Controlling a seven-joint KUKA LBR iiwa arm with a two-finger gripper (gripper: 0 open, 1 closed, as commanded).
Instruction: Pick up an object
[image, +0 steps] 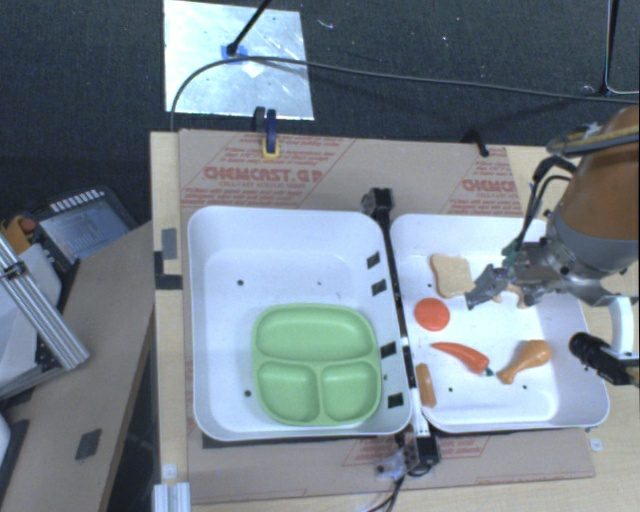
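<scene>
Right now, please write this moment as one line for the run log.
phase: approach | gripper: low in right bin, beside bread slice, nothing seen held | orange disc, red pepper, drumstick, sausage: lying loose | left bin: green tray

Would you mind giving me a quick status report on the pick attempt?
Gripper low over right bin, beside bread slice; nothing seen between fingers. Tomato slice, chili pepper, drumstick, sausage lying loose. Nothing blocking.

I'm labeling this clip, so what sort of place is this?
Probably a robot lab bench, not a kitchen: two white bins sit on a board, toy food like a pepper lies in one, and a robot arm reaches in.
</scene>
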